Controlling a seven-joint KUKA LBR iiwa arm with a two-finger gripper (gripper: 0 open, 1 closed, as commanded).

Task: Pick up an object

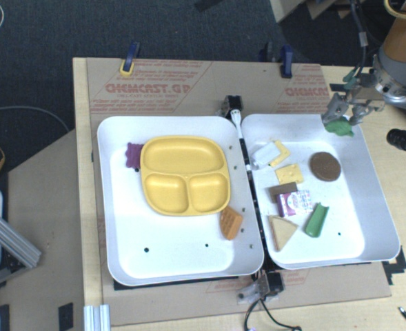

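a robotics lab test bench: two white bins [113, 250] sit on a cardboard sheet [189, 85] fixed with clamps [129, 59]; toy food pieces and a yellow divided tray [185, 174] fill the bins; loose cables [23, 116] trail over dark carpet [65, 19]; aluminium framing [6, 236] stands at left

light: bright, even | shadows: soft, faint | focus: slightly soft | glare: none
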